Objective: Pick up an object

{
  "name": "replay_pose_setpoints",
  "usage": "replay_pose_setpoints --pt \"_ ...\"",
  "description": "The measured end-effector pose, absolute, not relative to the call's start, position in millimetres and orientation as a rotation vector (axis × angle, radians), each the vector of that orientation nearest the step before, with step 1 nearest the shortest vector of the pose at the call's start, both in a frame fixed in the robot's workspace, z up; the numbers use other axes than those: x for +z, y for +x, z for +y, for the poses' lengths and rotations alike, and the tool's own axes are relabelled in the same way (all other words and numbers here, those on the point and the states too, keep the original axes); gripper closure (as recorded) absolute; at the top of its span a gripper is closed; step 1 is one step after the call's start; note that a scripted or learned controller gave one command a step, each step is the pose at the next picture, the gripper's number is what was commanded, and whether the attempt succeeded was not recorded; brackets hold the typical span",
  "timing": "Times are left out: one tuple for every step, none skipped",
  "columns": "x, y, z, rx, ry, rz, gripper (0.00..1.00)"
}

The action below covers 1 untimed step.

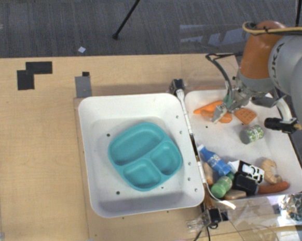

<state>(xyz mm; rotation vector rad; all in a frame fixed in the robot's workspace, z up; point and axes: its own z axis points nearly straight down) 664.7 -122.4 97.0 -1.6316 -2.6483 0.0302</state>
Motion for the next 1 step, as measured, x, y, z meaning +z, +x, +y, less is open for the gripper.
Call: replay_pose_setpoints --pt "192.1 650.4 -77.9 -0.016 -1.805 -2.588 1.0"
